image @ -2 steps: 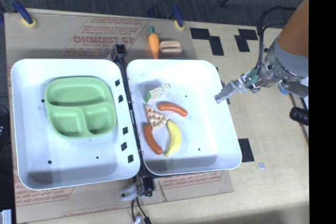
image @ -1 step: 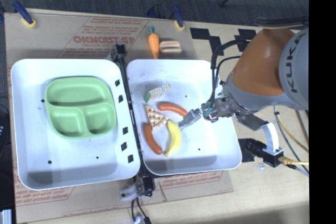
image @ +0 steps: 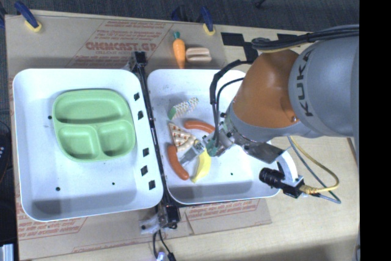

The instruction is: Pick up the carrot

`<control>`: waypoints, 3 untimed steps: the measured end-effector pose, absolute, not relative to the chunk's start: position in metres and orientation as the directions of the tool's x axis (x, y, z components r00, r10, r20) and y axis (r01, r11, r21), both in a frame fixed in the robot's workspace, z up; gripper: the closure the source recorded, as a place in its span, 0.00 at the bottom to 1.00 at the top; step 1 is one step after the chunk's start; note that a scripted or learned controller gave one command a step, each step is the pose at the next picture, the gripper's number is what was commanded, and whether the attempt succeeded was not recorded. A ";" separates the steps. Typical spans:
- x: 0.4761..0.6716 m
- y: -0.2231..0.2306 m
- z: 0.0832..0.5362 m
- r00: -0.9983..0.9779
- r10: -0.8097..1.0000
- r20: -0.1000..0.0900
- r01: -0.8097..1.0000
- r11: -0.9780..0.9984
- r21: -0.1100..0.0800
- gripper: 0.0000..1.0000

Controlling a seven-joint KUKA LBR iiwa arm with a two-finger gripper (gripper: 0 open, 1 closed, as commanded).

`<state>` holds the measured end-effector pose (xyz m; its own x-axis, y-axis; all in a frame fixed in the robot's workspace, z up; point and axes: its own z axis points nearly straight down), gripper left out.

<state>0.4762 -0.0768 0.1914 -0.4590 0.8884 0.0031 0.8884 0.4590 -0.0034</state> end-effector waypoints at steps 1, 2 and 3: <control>0.551 -0.101 0.211 -0.465 0.885 0.001 0.885 0.465 -0.002 0.00; 0.477 -0.100 0.194 -0.643 0.766 0.003 0.766 0.643 -0.002 0.00; 0.547 -0.167 0.182 -0.624 0.782 0.000 0.782 0.624 -0.002 0.00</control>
<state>0.5466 -0.1668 0.1821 -0.6237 0.7817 0.0003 0.7817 0.6237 -0.0016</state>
